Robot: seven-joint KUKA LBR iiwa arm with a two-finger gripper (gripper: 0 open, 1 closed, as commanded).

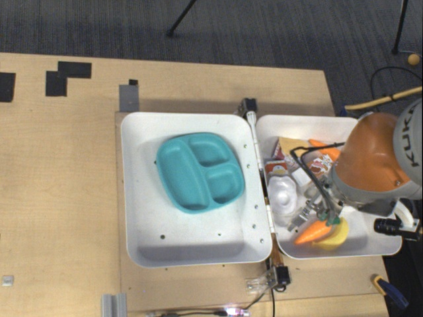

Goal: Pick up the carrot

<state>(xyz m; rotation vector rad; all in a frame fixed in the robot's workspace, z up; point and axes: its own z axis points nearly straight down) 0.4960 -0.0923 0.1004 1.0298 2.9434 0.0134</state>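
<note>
The carrot (311, 232) is orange and lies tilted near the front wall of the right bin (370, 246). Its thicker end rests against a yellow fruit (334, 235). My gripper (313, 214) reaches down from the arm's orange band and sits just above and behind the carrot, close to or touching its top side. The wrist and cables hide part of the bin behind it.
In the right bin are also a clear plastic container (283, 194), a red-and-white packet (278, 168), a tan wedge (291, 145) and a small orange piece (318, 142). The left bin (142, 243) holds a teal divided plate (200, 171).
</note>
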